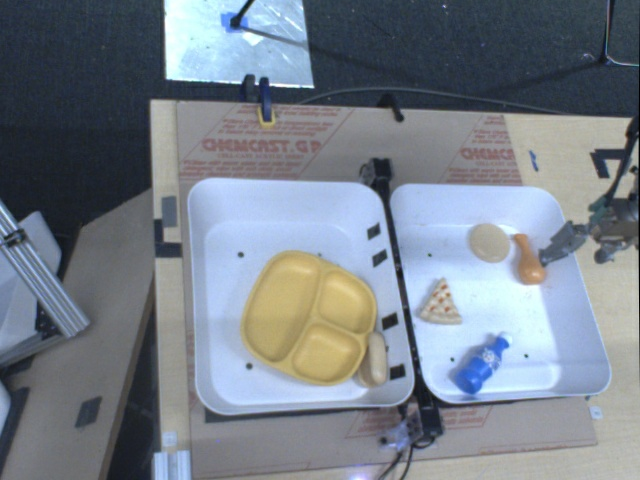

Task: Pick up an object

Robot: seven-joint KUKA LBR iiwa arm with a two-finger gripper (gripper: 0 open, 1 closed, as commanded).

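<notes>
- Gripper [562, 243] sits at the right bin's [560, 373] right edge; whether it is spread or pinched, I cannot tell
- Nearest target, the orange plastic drumstick [527, 259], lies just beside it, near a tan round biscuit [490, 242]
- Best approach, I judge: centre over the drumstick's thick end, then descend straight

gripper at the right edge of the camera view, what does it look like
The gripper is small, dark grey metal, with a slim finger tapering to a point over the right bin. Behind it sits a blockier grey body with a teal-green patch near the picture's edge, and thin dark cables or rods run up from it. The picture is too coarse for any markings.
</notes>
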